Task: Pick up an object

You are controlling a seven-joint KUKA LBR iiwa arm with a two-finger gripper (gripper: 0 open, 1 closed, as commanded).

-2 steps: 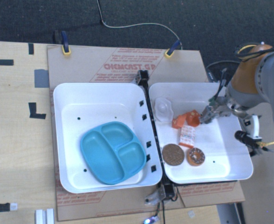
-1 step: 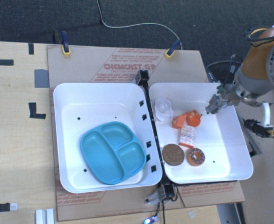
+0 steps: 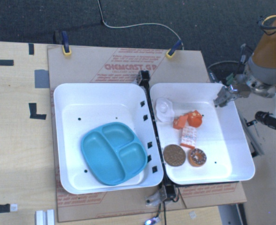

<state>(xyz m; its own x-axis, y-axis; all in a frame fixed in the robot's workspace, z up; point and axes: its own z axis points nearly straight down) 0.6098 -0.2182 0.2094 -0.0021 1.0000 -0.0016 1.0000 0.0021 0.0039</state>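
Observation:
The right bin (image 3: 232, 139) holds several small things: a clear plastic cup (image 3: 164, 108), two orange pieces (image 3: 188, 120), a red and white packet (image 3: 189, 137), a brown round cookie (image 3: 174, 155) and a sprinkled donut (image 3: 197, 157). My gripper (image 3: 224, 99) hangs at the bin's upper right edge, apart from all of them. Its dark fingers point down and left, with nothing visible between them.
The left bin (image 3: 67, 102) contains a blue divided plate (image 3: 113, 152). Both bins rest on a cardboard sheet (image 3: 124, 64) clipped at its far edge. A cable (image 3: 128, 26) loops across the dark floor behind. The arm's orange band (image 3: 268, 46) is at far right.

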